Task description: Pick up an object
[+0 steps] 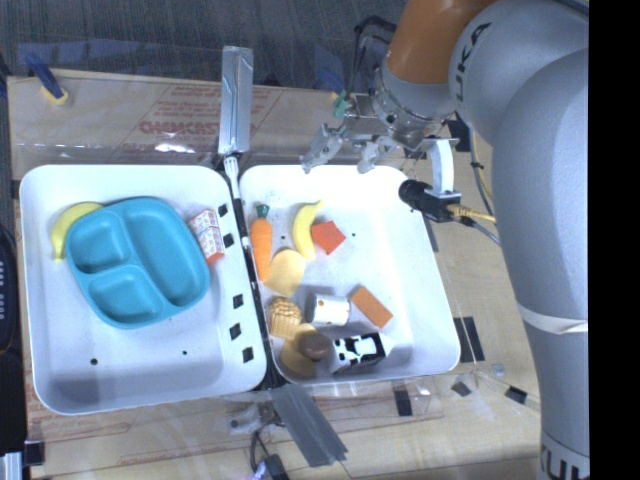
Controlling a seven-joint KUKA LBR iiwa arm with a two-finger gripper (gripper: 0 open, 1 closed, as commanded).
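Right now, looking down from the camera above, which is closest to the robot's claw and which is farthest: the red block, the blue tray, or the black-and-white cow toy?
Measured from the gripper above the right bin's far edge:
1. Red block, in the right bin's upper part, beside the banana.
2. Cow toy, at the right bin's near edge.
3. Blue tray, across in the left bin.

toys (pixel 318 290) heaped in right bin (pixel 425 278)

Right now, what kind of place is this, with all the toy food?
Probably a robot lab. A big grey robot arm reaches over a bench with two white bins, filled with play items like a carrot, a banana and a blue tray.
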